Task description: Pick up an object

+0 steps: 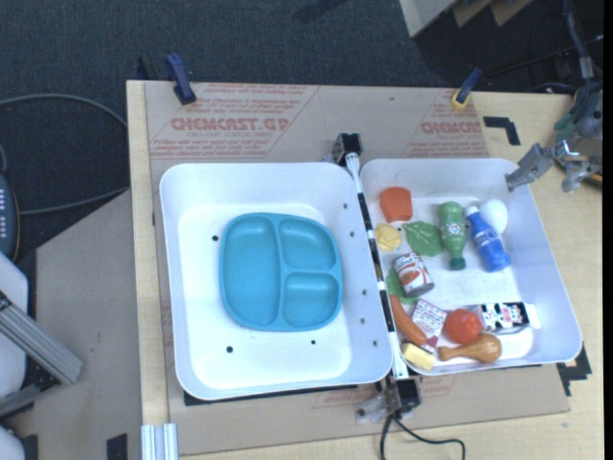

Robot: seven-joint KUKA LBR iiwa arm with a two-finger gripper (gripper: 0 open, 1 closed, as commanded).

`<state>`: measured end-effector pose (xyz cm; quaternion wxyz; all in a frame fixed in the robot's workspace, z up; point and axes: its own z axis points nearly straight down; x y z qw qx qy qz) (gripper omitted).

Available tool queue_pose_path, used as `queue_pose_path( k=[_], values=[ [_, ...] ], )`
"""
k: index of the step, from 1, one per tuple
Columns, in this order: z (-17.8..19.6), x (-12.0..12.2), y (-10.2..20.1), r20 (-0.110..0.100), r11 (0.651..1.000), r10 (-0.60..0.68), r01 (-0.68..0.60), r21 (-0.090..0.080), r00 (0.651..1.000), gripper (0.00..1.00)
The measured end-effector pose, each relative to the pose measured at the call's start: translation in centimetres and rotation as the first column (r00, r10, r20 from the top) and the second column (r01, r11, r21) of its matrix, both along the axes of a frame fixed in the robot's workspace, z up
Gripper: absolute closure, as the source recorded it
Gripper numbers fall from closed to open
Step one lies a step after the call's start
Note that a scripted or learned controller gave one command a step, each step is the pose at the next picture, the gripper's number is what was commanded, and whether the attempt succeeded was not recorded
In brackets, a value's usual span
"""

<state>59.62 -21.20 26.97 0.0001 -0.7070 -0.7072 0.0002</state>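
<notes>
Right bin (546, 266) holds ~11 toy foods: one green bottle (453, 234), one blue bottle (488, 242), one tomato (463, 325), one can (412, 274). Left bin (192, 286): one blue tray (281, 269). Tool (565, 156) at bin corner, grip state unclear.

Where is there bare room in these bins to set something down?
Left bin: white floor rings the blue divided plate, widest along its near edge. Right bin: a bare strip right of the blue bottle. It is crowded from the orange block to the drumstick.
</notes>
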Motion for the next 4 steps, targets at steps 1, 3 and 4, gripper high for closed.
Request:
queue_pose_path(
  k=[1, 3, 4],
  values=[
    [-11.5, 1.5, 4.2, -0.001, 1.0, 0.001, -0.001, 0.001, 1.0, 0.0],
    [-18.5, 3.8, 11.2, 0.001, 1.0, 0.001, -0.001, 0.0, 1.0, 0.0],
    [-18.5, -2.4, 11.3, -0.002, 1.0, -0.001, 0.001, 0.001, 1.0, 0.0]
  ],
)
